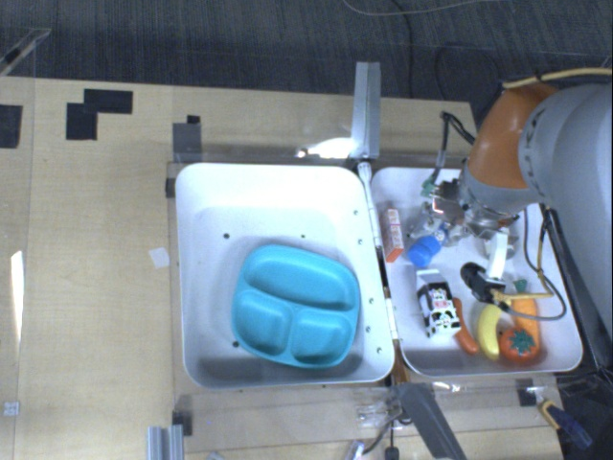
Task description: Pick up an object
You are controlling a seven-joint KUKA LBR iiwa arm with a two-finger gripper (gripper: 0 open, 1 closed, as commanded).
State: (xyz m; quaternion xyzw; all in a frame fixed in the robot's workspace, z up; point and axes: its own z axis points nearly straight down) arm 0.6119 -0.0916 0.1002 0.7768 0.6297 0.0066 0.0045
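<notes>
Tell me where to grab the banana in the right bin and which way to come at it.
Take the banana across its middle, coming straight down from above. It lies flat, running roughly toward the bin's near wall, so fingers should close across its narrow width. Toys crowd both sides, an orange one on the right, so the fit is probably tight; its upper half looks freer.
</notes>
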